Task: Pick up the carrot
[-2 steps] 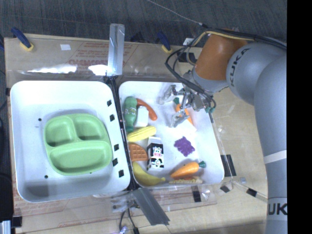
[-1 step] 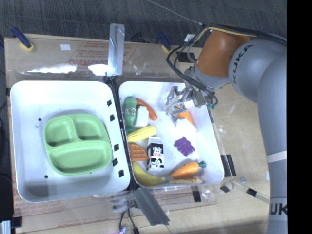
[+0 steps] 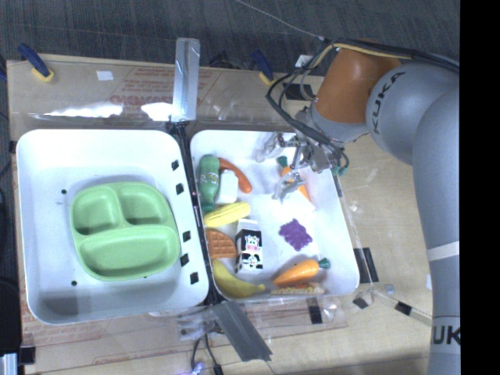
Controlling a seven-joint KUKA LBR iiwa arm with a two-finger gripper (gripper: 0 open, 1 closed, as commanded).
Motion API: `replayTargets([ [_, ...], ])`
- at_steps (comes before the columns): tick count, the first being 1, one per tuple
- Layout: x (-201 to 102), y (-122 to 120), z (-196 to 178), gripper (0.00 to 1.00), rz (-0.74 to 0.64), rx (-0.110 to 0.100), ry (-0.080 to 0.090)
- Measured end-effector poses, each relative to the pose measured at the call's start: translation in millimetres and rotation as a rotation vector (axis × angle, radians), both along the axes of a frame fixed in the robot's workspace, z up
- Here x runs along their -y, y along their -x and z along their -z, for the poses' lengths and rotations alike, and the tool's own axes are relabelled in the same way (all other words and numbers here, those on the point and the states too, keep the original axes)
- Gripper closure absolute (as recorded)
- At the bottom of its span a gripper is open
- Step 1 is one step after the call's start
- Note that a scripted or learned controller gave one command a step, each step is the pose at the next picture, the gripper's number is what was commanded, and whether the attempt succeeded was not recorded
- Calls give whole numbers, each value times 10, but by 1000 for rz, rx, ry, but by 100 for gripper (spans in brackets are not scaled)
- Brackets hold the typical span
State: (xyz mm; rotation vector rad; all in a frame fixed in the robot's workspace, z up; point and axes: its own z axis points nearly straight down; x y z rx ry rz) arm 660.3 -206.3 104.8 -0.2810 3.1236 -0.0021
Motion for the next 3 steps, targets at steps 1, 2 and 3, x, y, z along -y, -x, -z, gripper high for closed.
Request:
replayTargets([
  [1,-11,-20,-120,100,-4,6,1],
  [2,41,1197,134,100,-52,-7,-2],
  [3,36,1189,127,0,-54,-5,-2],
])
